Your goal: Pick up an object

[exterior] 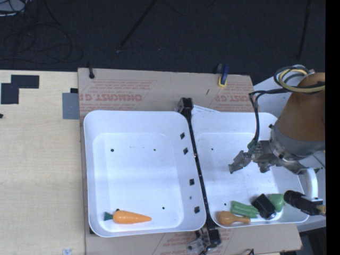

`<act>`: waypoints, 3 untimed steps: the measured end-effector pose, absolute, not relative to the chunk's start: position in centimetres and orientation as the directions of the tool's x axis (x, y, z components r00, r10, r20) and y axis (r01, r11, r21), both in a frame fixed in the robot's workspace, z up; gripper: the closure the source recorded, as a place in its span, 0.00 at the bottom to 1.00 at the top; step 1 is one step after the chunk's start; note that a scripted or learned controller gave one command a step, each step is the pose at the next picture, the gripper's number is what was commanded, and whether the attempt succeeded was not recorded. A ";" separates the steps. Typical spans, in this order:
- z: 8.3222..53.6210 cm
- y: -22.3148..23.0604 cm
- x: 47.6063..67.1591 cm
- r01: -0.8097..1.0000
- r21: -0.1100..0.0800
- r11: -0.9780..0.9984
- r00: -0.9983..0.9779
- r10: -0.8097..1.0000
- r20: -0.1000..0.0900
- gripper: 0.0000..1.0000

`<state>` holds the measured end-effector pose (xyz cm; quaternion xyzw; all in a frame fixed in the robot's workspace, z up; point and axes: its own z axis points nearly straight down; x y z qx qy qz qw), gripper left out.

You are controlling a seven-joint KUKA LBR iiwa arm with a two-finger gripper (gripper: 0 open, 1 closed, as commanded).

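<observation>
gripper (241,162) hangs over the middle of the right bin (223,137), whether it grips anything cannot be told from here; carrot (130,217) in left bin (106,137) near corner, green toy (245,209), pear (231,218), black piece (264,205) along right bin's near wall.

Even overhead light, slightly soft focus

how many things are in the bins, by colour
orange: 2, the carrot in the left bin and the pear-shaped piece in the right bin
green: 2, the long pod and the lighter piece
black: 1, the block
total: 5
</observation>
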<state>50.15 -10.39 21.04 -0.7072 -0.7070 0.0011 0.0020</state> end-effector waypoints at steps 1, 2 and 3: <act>18.5 -0.2 54.1 1.000 -0.003 0.010 -0.010 1.000 0.003 0.00; 32.0 2.1 55.1 1.000 0.010 0.004 -0.004 1.000 0.001 0.00; 49.1 -1.5 64.6 1.000 0.018 0.002 -0.002 1.000 -0.004 0.00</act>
